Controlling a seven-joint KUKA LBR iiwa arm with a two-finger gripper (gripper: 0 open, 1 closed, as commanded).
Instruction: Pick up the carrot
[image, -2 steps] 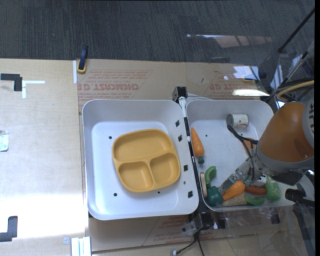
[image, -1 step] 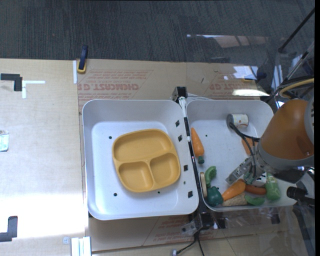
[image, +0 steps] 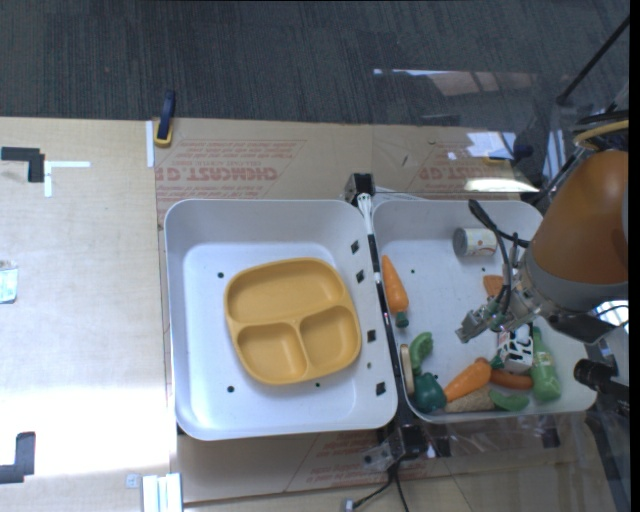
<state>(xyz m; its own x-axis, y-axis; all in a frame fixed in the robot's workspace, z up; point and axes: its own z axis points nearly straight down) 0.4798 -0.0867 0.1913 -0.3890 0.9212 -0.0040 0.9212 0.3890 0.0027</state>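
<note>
While the grey arm (image: 585, 235) with its orange band reached in from the right, the claw (image: 487, 321) was seen low over the right bin (image: 440, 250), in the bin's near half. Whether its parts stood apart or together could not be told, and nothing could be made out between them. Just beside the claw, toward the near right corner, a small black-and-white toy (image: 516, 350) and a green vegetable (image: 545, 368) were found. A carrot (image: 468, 379) lay tilted just below and left of the claw, apart from it, with a dark green pepper (image: 428, 392) at its left end and a light green piece (image: 419, 347) above that. A second carrot (image: 395, 285) lay well apart from the claw, close against the bin's left wall, its green top pointing toward the near side. A small pale cylinder (image: 474, 241) rested near the far wall. In the left bin (image: 200, 380), a yellow three-compartment plate (image: 292, 320) was set. Both bins stood on cardboard (image: 260, 160) laid over the table (image: 70, 330).
</note>
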